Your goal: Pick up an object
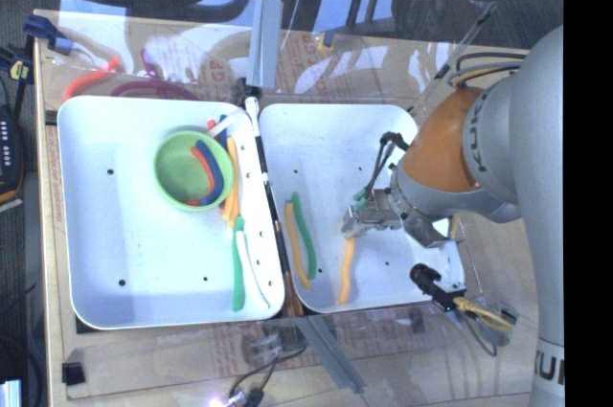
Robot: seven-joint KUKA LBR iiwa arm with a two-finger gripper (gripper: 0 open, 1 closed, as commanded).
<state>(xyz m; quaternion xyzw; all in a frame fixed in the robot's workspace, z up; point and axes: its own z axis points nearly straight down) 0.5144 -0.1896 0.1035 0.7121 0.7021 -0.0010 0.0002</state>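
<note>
My gripper (358,219) hangs low over the middle of the right bin (326,132), reaching in from the right. An orange stick (346,273) lies just below it, its upper end running up to the gripper's tip. Whether the stick is touched or held, I cannot make out. Further left in the same bin, a green curved piece (304,233) and an orange curved piece (296,252) lie side by side near the left wall.
The left bin (105,233) holds a green bowl (177,168) with red and blue pieces inside. A green stick (238,269), a white strip and an orange piece lie along its right wall. The divider between the bins runs close to the curved pieces.
</note>
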